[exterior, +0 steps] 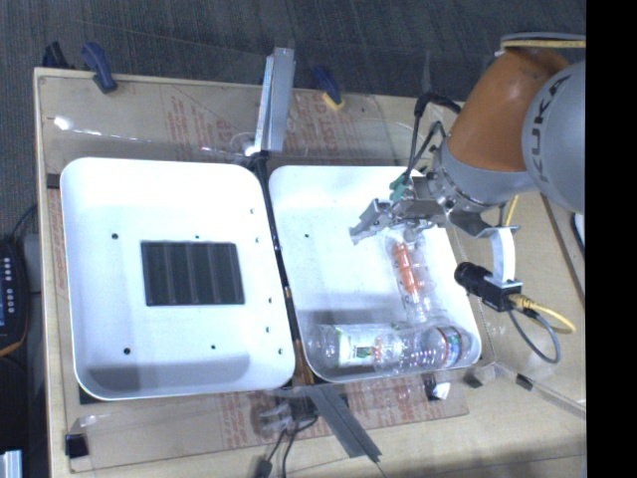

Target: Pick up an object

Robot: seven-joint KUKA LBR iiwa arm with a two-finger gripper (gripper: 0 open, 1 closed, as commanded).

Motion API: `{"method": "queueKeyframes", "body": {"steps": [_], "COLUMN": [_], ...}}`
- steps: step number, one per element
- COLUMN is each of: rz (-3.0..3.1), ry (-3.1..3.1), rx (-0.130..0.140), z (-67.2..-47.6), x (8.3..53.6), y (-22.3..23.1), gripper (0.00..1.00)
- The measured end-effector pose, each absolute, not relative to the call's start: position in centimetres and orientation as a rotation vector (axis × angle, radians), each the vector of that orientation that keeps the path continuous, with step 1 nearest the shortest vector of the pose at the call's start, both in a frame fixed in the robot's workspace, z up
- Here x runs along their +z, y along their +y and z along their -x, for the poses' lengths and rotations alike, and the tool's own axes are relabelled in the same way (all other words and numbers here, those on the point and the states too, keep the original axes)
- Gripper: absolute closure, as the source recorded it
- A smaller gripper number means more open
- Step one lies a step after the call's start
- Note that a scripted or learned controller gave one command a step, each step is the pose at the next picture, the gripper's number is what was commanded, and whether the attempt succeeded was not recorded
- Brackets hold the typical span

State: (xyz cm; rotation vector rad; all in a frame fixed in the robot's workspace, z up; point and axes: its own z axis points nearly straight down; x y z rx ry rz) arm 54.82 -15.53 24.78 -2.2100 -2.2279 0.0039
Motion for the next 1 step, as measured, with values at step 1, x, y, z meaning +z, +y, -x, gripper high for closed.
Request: {"method": "queueKeyframes", "body": {"steps": [1], "rz": [2.297], "ry": [-2.138], "rx": [0.005], "z": [-52.54], "x": [24.37], "y": [-20.46], "gripper": [0.00]}}
